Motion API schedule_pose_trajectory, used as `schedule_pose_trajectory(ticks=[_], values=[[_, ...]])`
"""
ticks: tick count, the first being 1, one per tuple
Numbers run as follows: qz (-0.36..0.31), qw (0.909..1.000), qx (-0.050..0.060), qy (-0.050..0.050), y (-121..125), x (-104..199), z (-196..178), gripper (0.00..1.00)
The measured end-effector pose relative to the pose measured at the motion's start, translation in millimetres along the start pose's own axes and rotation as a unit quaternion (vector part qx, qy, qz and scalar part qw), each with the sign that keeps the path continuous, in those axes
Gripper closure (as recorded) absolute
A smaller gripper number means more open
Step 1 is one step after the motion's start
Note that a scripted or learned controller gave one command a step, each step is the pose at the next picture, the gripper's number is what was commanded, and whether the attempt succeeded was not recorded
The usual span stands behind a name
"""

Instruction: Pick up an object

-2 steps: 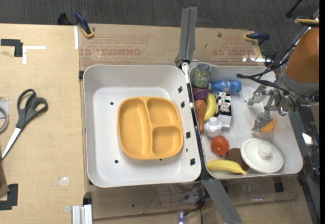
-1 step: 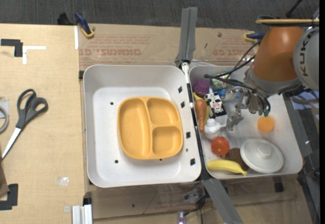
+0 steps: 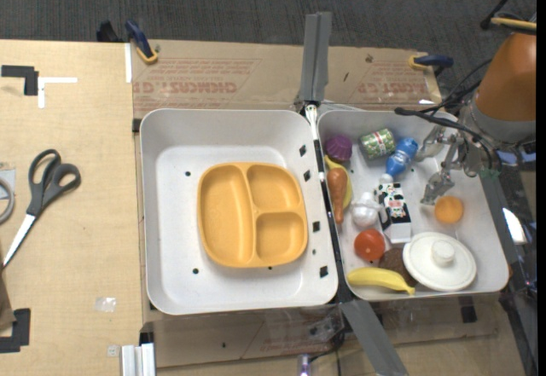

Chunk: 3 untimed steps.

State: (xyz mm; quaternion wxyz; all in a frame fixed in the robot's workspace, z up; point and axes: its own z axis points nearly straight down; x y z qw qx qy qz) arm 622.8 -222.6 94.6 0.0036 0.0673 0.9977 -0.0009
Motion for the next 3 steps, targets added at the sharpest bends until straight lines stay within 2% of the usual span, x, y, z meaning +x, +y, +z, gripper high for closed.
schedule_pose_trajectory(ticks=[1, 2, 3], values=[[0.068, 0.9977, -0.001, 0.003, 58.7, 84.3, 1.5, 0.0], [0.155, 0.9879, 0.0, 0.003, 87.7, 35.6, 1.5, 0.0], [0.251, 0.9681, 0.004, 0.0, 115.3, 60.5, -0.1, 0.0]])
